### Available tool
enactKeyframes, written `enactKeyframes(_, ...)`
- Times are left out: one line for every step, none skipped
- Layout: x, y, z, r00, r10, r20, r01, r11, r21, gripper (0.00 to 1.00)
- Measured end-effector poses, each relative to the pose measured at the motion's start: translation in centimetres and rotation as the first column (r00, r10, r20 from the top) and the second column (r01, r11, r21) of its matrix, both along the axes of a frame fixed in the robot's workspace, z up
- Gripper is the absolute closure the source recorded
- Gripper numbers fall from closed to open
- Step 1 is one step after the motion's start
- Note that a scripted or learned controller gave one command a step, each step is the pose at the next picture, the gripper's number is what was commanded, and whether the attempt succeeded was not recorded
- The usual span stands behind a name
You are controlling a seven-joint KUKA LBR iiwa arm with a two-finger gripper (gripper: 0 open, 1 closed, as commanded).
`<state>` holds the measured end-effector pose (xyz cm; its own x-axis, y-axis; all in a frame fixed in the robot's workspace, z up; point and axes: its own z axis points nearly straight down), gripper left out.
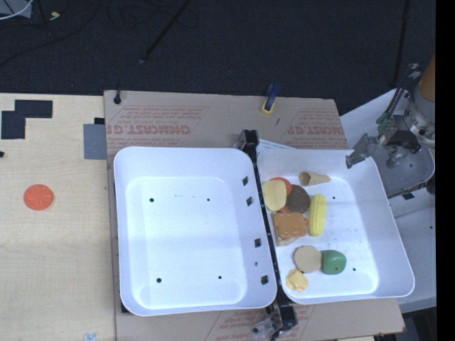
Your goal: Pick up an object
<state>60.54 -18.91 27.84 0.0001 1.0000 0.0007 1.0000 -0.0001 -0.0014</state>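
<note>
You are looking down on the bench point(57, 261), which is carrying two white bins side by side. The left bin point(185, 226) is lying beside the right bin point(370, 247), which is holding the objects, all crowding its left half: a brown slab point(290, 226), a corn cob point(318, 214), a dark disc point(298, 199), a yellow piece point(275, 195), a tan round point(307, 258), a green ball point(333, 262) and a cone point(313, 178). The tool point(384, 144) is hanging over the right bin's far right corner, holding nothing, well apart from the objects; whether it is apart or together, you cannot tell.
</note>
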Motion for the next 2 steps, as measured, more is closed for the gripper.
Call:
enactKeyframes(-4.9,2.7,-8.4,1.000,-0.003,-0.011,0.003,1.000,0.004,0.00)
enactKeyframes(-1.9,2.9,-19.5,1.000,0.003,-0.003,-0.002,1.000,0.001,0.00)
